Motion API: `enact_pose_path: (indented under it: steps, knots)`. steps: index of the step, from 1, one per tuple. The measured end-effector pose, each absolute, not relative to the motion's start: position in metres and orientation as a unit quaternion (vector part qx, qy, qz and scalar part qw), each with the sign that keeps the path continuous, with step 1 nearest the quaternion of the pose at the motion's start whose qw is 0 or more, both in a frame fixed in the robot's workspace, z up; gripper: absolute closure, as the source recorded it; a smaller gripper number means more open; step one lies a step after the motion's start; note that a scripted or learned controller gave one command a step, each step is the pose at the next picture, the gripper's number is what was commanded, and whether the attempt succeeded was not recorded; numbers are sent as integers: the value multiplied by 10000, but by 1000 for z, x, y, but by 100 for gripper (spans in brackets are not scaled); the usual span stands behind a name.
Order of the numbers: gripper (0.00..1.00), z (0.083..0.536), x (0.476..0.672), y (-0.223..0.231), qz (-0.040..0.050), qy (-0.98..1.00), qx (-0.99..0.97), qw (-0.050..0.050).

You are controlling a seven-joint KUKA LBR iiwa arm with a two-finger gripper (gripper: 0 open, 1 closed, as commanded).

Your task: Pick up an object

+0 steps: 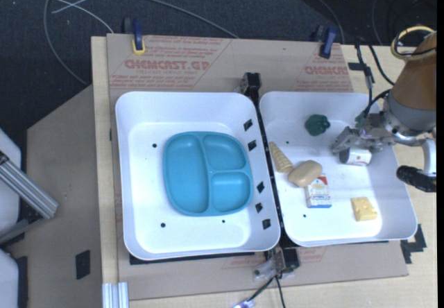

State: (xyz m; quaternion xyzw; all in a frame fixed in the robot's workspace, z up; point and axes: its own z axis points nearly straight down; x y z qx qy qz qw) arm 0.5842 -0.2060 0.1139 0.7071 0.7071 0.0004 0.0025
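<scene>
My gripper (356,143) hangs low over the right bin (395,227), near its right wall, at the end of the grey and orange arm. Right under it lies a small white object with a red mark (359,157), partly covered by the gripper. To the left of it sits a dark green lump (318,124). Further forward lie a beige ridged cone (280,157), a tan rounded piece (305,173), a small red, white and blue carton (318,192) and a yellow block (364,208).
The left bin (132,161) holds a blue divided plate (207,173). A black divider with clips (258,161) runs between the bins. Cables (378,64) trail behind the right bin, near the arm.
</scene>
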Motion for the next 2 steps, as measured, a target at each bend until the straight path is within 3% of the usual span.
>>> enact_pose_path:
  steps: [1, 2]
  knots:
    - [0, 105, 584, -205, 7, 7074, 7069, 12]
    - [100, 116, 585, -205, 11, 7074, 7068, 16]
